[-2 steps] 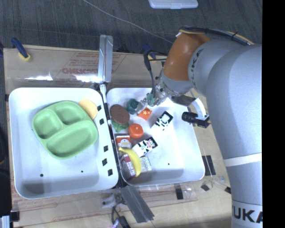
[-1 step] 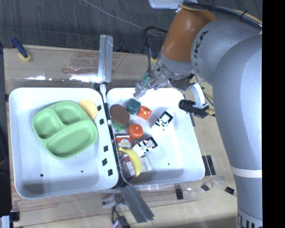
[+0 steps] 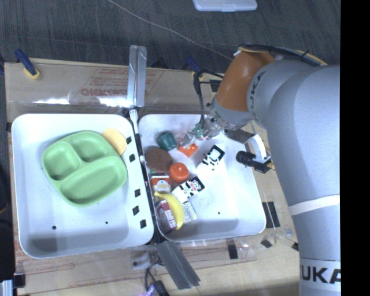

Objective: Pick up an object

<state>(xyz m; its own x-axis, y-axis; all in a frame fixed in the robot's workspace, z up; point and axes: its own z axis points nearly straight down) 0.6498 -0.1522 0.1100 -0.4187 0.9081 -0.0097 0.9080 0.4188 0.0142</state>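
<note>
Two white bins sit side by side on the bench (image 3: 52,277). Over the right bin (image 3: 243,196), the gripper (image 3: 199,132) hangs low; its grip cannot be judged. Just beside it lie a teal object (image 3: 167,140) and an orange piece (image 3: 188,150). Nothing looks lifted yet.

Dark grey ribbed floor (image 3: 87,26) across top of view, thin pale cable (image 3: 167,30) running over it at slant. Flat white object (image 3: 224,4) at top edge, cut off by frame. Below, tan counter (image 3: 75,78) with faint red printing (text unreadable), clear plastic sheeting over part of it. Blue clamp (image 3: 27,62) at counter's far left corner, another (image 3: 192,62) near middle of far edge. Grey metal bar (image 3: 137,74) upright on far side. Black tape marks (image 3: 270,214) on counter at right. Even, soft light, weak shadows.
</note>
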